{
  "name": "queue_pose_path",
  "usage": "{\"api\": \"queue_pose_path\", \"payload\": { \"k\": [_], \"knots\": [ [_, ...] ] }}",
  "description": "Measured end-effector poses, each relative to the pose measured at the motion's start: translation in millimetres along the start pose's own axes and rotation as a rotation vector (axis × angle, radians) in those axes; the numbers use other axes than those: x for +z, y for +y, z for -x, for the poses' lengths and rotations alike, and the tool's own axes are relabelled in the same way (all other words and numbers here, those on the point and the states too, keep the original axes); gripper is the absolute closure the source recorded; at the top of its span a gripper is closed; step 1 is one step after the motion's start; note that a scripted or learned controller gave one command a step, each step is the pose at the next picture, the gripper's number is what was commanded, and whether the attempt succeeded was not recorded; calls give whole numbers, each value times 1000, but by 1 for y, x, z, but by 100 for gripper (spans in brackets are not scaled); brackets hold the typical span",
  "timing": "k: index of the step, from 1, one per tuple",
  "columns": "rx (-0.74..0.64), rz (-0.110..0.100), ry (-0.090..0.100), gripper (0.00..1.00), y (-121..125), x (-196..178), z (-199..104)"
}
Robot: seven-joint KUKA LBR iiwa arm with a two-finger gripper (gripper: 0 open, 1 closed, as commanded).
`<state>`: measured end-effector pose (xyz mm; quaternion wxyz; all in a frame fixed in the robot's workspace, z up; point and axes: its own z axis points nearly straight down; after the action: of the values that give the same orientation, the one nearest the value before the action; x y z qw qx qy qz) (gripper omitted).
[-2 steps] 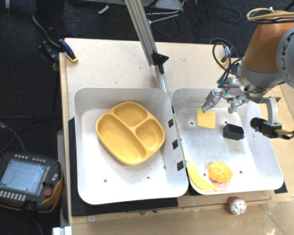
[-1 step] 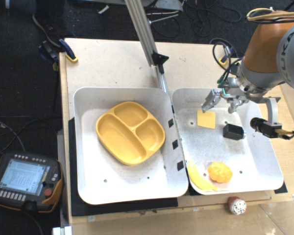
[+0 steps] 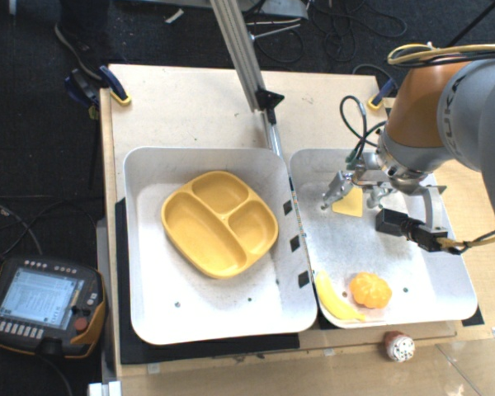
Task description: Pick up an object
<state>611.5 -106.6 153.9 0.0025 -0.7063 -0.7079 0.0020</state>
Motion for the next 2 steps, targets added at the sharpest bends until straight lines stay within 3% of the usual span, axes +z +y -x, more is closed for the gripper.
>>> {"api": "queue_pose_path", "payload": {
  "k": [1, 2],
  "knots": [
    [2, 0, 0, 0, -1, 54, -1],
    [2, 7, -1, 100, 1, 40, -1]
  ]
}}
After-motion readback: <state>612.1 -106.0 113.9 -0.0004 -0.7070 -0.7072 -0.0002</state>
